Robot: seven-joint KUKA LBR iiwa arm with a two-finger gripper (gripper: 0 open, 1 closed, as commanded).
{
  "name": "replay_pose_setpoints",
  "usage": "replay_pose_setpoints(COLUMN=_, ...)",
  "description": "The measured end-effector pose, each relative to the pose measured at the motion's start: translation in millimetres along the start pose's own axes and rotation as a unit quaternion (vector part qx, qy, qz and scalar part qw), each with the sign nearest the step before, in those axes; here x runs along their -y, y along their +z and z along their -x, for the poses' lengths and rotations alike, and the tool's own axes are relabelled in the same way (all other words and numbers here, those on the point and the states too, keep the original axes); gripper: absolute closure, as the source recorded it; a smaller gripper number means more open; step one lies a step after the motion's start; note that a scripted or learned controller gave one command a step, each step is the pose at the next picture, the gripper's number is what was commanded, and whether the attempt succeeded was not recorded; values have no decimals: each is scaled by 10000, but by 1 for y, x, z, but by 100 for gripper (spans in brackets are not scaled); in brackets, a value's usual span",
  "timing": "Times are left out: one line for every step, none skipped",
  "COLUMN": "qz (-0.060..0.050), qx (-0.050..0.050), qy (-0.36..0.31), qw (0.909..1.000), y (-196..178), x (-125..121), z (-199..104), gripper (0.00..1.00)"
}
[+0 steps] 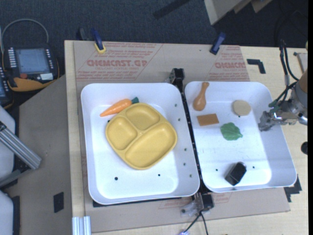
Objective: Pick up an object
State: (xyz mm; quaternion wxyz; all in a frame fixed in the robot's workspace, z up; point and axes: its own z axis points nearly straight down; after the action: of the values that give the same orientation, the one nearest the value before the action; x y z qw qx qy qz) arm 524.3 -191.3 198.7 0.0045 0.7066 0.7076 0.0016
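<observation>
Gripper (265, 120) at right edge of frame, over the right rim of the right bin (281, 155); whether it is released or clenched, cannot tell, view too poor. Nothing seen in its grasp. Right bin contents: tan wooden spoon (201, 96) upper left, brown flat block (208, 119) below it, beige round piece (241, 107), green leafy item (231, 131) mid-bin, black object (236, 173) lower centre. Left bin (98, 175): yellow divided plate (141, 135), orange carrot (116, 107) touching its upper left edge.
</observation>
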Motion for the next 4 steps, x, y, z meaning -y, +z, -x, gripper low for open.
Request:
replay_pose_setpoints(qz=0, qx=-1, qy=1, qw=10000, y=-54, x=-2, z=1, gripper=100)
replay_pose_setpoints(qz=-42, qx=-33, qy=-22, qw=10000, y=-48, x=-16, z=-57, gripper=100)
replay_pose_setpoints(qz=-55, qx=-35, qy=-19, qw=10000, y=-39, x=-11, z=-105, gripper=100)
replay_pose_setpoints(qz=-34, qx=-25, qy=-2, qw=10000, y=-46, x=-15, z=-154, gripper=100)
